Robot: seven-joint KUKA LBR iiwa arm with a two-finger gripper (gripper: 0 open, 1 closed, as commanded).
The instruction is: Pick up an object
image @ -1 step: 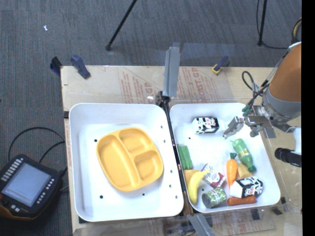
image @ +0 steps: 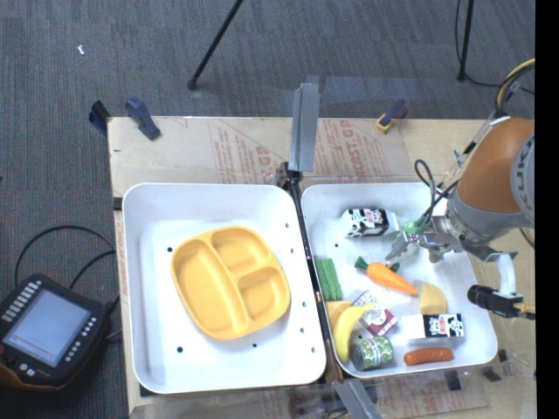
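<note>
1. Filling the left bin [image: 140, 234], a yellow tray [image: 230, 279] with three compartments lies near its middle.
2. Reaching over the right bin's [image: 327, 201] right edge, the arm [image: 493, 177] sets its gripper [image: 412, 244] low, just above the carrot's leafy end; its fingers look slightly spread with nothing between them.
3. Carrot [image: 390, 277] lies at the bin's middle, tip toward the right edge.
4. Banana [image: 345, 329] curves along the front left, beside a green can [image: 373, 352].
5. Milk carton [image: 366, 221] sits near the back edge.
6. Sausage [image: 428, 355] lies at the front right corner.
</note>
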